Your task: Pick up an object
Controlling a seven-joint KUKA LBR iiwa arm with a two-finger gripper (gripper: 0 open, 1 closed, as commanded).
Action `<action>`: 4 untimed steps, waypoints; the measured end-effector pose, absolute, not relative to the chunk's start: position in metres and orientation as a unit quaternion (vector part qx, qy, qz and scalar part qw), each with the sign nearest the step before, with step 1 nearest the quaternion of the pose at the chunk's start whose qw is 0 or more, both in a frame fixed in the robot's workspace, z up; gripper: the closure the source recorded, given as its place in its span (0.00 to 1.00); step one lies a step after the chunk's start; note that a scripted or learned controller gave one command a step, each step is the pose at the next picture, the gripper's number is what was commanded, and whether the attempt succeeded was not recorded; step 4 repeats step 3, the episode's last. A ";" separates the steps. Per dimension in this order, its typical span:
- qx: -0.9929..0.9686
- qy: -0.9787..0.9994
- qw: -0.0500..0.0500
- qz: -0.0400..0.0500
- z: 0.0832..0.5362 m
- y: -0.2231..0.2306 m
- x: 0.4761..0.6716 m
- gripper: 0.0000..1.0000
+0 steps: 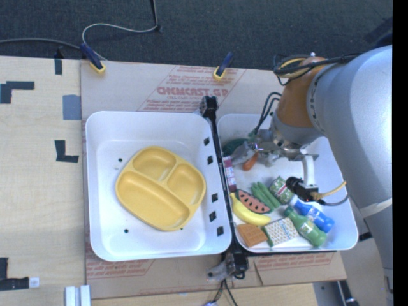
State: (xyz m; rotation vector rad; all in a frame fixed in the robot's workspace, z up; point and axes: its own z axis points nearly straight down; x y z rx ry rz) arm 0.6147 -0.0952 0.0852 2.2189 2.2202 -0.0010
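Note:
My gripper [258,150] is low in the upper left part of the right bin [336,164], under the orange wrist band. A small orange-red piece [248,163] lies just below it, and a dark green item [233,146] sits to its left by the bin wall. Whether the gripper touches either one is hidden. In the front half of the bin lie a banana [250,216], a watermelon slice [252,203], green pods [265,195], a small green can [280,188], a blue bottle [316,214] and a green bottle [306,229].
The left bin [93,171] holds a yellow divided plate [160,187]. A brown cracker [253,235] and a speckled block [280,231] lie at the right bin's front. The big grey arm covers that bin's right side. A black divider [217,171] separates the bins.

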 end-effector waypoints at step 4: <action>0.707 0.707 0.000 0.000 0.242 -0.054 0.484 1.00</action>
